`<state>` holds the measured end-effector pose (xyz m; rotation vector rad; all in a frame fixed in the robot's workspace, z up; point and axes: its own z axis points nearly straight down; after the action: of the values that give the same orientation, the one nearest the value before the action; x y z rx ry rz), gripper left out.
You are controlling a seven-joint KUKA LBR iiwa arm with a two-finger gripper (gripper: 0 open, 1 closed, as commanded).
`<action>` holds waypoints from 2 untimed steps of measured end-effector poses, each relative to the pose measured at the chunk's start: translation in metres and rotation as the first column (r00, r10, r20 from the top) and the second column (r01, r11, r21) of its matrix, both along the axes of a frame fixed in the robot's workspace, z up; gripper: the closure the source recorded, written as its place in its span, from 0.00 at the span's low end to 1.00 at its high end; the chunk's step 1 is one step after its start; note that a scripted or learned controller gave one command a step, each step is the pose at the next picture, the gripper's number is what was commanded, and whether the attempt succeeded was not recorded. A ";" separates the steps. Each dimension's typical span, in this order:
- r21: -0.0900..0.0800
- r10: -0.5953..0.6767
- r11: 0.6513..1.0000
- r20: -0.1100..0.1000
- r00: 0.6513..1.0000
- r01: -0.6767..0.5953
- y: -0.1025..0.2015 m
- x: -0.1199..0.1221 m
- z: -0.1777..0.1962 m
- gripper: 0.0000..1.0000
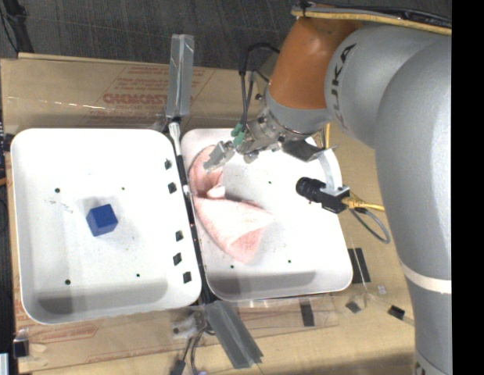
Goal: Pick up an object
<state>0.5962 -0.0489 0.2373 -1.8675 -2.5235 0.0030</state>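
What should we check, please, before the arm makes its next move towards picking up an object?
1. Target within reach: ok. The pink cloth lies crumpled in the right bin, just below the hand.
2. Hand over the target: ok. It hovers above the cloth's upper left end.
3. Clearance from the divider: not ok. The hand sits close to the bin's left wall.
4. Anything already held: cannot tell.
5. Cloth free of other things: ok. Nothing lies on it.
6. Alternative target: ok. A blue cube sits alone in the left bin.
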 end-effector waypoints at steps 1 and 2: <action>0.000 0.020 1.000 0.000 1.000 -0.020 0.002 -0.007 0.042 0.00; 0.000 0.077 0.997 -0.004 0.997 -0.077 -0.031 -0.039 -0.026 0.00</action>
<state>0.5568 -0.0802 0.2109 -1.7678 -2.5909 0.0065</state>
